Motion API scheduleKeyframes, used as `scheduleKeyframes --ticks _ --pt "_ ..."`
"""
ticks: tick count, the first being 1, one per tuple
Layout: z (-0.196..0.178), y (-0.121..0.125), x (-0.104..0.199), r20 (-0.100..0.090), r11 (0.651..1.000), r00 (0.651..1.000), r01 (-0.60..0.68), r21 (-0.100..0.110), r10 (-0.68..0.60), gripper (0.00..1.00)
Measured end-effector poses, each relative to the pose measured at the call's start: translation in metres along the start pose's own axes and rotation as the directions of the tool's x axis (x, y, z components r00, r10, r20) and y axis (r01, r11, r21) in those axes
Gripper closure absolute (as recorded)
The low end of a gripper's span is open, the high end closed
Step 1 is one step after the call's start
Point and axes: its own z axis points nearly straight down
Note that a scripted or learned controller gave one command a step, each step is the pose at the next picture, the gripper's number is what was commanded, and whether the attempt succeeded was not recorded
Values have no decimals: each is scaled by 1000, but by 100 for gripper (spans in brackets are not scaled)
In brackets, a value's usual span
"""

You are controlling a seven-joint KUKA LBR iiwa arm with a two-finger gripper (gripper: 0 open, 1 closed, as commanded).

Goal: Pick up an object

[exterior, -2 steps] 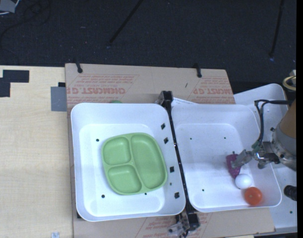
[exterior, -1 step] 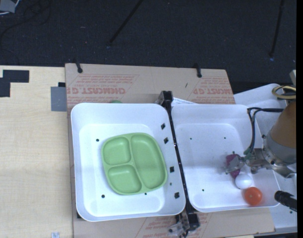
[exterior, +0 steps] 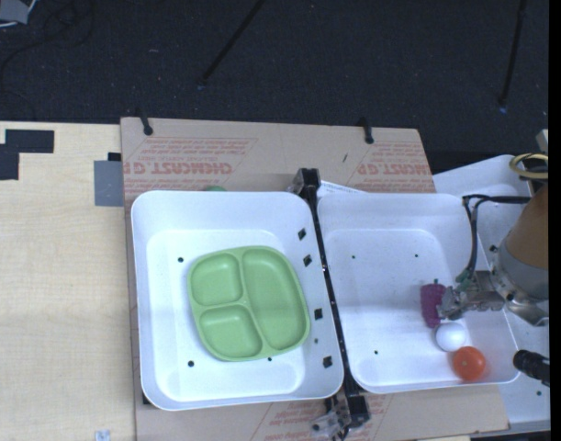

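Near the right bin's (exterior: pixel 390 246) right wall lay a purple piece (exterior: pixel 431 303), with a white ball (exterior: pixel 451 336) and an orange ball (exterior: pixel 469 364) just beside it. Gripper (exterior: pixel 454 303) hung at the piece; its grasp could not be told. Closing squarely on the piece, clear of the balls, looked wisest. Left bin (exterior: pixel 161 246) held a green plate (exterior: pixel 249 303).

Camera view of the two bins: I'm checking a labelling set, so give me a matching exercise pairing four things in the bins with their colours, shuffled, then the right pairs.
Things:
1. divided plate
2. ball
3. round fruit
4. small block by the end effector

Colours:
A. orange-red
B. purple
C. light green
D. white

Pairs: 1-C, 2-D, 3-A, 4-B
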Motion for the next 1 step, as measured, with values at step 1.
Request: scheduleKeyframes --ticks 1 --pt "-57 10 -1 4 1000 1000 6 -8 -6 100"
